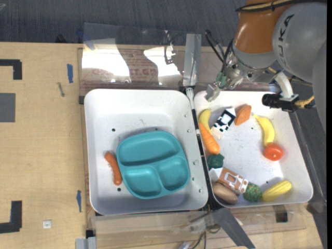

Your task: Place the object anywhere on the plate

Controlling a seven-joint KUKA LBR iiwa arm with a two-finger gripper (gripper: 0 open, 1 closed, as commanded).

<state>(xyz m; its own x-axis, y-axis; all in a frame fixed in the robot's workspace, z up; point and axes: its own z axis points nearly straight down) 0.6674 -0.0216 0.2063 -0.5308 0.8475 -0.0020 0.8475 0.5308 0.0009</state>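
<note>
One plate [153,165] lies well left of the hand [213,91].

One fixed camera above the worktop [36,139] looks down at a slant on both white bins [98,108], from moderate distance, arm [290,30] entering right

Plate [152,163] in left bin [98,108], sausage [113,168] just left of it.
</note>
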